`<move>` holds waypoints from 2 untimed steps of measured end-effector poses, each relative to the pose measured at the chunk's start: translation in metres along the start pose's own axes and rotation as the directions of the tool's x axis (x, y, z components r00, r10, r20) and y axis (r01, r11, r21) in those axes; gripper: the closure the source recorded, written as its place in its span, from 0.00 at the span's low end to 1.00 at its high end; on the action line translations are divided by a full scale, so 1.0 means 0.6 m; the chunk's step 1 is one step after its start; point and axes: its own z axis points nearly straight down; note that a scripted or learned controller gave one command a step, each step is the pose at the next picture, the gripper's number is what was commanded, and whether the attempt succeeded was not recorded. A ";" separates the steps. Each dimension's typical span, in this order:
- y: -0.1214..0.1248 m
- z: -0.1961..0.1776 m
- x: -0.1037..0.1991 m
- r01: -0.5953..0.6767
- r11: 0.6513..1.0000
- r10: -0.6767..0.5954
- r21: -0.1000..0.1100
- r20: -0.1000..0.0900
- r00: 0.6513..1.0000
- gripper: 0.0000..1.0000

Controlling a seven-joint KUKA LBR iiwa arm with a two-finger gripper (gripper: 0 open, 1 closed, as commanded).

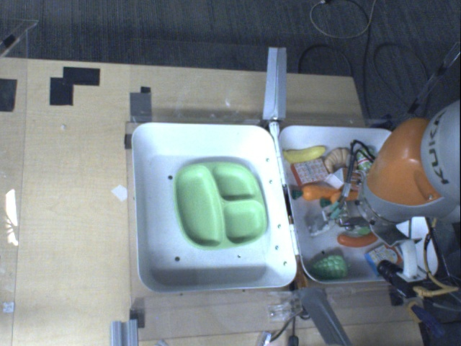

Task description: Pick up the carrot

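Counter (72, 215) carries 2 white bins side by side. Left bin (155, 265) holds green divided plate (220, 202). Right bin (306, 264) holds clutter: banana (305, 153), green round fruit (330, 267), red-orange sausage-like item (356, 240), small box (311, 171).

Arm (403, 171) hangs low over right bin.

Hand (344, 211) sits among items just beside carrot; open or closed state cannot be told.

Carrot (319, 192) lies in right bin, upper-middle, below box. Appears not lifted; grasp and lift judged left to do.
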 end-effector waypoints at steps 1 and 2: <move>0.109 0.045 -0.018 -0.071 0.997 0.071 -0.007 0.000 0.997 0.00; 0.114 0.024 -0.016 -0.067 0.998 0.067 -0.015 0.000 0.998 1.00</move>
